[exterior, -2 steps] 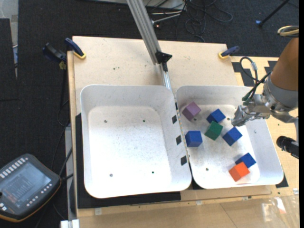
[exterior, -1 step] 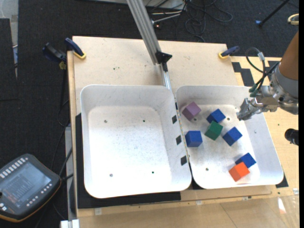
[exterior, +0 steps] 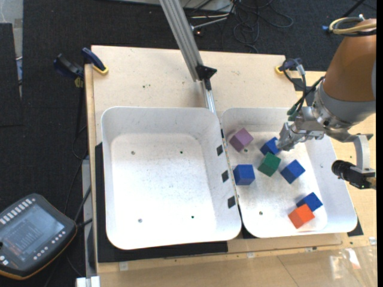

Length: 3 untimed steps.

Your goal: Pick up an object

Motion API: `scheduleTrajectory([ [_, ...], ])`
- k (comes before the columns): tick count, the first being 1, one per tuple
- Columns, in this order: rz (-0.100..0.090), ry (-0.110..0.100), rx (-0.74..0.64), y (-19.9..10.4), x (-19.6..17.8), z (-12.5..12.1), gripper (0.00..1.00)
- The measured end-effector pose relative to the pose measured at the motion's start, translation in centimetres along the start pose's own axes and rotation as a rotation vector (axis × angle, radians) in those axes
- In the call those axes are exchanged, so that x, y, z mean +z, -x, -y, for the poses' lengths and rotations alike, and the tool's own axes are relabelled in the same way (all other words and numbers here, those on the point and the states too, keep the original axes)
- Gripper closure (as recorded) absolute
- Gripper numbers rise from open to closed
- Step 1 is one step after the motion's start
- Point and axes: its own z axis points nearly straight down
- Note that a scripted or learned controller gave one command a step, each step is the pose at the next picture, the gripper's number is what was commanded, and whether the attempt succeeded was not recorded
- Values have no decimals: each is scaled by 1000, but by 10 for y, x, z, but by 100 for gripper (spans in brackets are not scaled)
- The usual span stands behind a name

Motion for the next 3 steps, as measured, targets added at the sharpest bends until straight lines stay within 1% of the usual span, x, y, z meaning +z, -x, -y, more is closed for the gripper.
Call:
scheduleTrajectory([
  [1, 1, 3, -1, -42, 1, -19, 100],
  [2, 0, -1, -1, -95, 18, -31, 100],
  [3, 0, 2, -1, -154, 30, -49, 100],
])
